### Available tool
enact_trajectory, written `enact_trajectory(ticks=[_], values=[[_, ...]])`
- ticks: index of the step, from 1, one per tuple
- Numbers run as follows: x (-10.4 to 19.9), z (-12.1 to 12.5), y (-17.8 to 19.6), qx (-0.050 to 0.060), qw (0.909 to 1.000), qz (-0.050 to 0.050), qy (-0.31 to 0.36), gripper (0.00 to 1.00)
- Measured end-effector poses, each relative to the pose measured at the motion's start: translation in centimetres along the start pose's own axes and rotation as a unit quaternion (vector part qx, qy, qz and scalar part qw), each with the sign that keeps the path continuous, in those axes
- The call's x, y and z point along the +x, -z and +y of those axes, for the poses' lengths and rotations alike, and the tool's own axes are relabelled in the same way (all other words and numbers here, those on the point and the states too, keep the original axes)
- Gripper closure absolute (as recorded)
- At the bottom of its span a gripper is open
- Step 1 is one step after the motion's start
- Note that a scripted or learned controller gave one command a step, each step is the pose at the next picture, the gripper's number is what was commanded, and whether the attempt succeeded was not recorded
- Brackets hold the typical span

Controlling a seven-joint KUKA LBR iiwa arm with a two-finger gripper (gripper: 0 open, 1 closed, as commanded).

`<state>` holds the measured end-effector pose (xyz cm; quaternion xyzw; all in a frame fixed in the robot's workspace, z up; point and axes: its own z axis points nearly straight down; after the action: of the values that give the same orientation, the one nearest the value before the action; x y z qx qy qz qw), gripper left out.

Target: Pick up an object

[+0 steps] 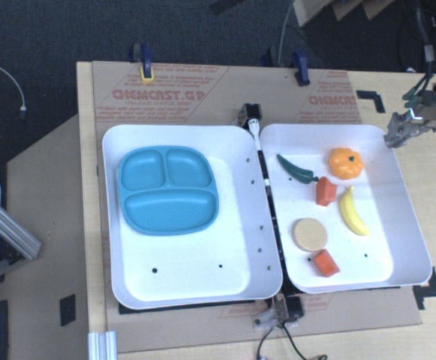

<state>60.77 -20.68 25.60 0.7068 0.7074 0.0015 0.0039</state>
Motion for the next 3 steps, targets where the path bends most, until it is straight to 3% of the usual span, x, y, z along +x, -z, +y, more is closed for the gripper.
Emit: enact_trajectory(ticks=[3], values=[[15.7,-2.4,-1.5,0.005,1.0,0.003,0.002,1.0]])
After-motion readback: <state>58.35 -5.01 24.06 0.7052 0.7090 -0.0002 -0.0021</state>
